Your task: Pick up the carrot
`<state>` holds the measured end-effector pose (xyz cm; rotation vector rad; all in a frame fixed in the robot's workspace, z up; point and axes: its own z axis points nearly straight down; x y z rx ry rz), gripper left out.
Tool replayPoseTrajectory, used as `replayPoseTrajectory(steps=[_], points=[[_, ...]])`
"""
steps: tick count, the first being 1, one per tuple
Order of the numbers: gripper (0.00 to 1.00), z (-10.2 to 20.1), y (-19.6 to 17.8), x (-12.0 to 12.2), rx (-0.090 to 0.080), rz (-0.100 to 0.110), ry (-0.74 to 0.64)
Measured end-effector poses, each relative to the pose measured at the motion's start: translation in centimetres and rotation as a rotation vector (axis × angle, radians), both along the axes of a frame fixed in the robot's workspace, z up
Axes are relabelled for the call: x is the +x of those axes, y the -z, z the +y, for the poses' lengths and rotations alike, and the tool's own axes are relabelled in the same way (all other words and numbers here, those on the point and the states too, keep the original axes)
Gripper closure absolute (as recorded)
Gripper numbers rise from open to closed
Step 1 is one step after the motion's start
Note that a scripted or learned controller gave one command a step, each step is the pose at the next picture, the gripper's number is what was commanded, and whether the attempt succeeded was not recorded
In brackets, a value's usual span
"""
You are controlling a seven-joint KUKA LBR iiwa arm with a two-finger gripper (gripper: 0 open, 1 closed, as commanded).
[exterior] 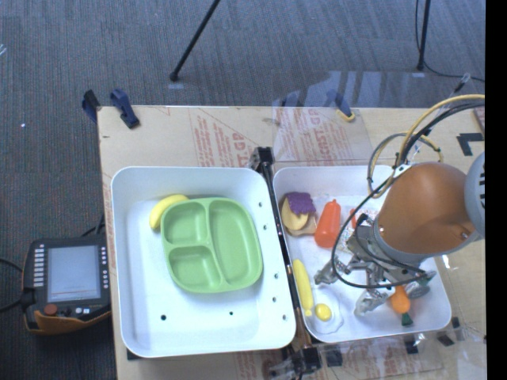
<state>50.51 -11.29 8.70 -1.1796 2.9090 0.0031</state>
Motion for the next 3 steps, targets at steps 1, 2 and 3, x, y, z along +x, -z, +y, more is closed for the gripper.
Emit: replayPoseTrajectory(steps=[1,2,3], points=[[0.00,-6.87,-0.89,-2.07,0.000,-0.001,-0.245],[1.00,-6.54,-1.82,-1.90,0.005,-0.004,-0.242],[0.00,-6.53,-1.78,-1.92,0.006,-0.003,-0.241]])
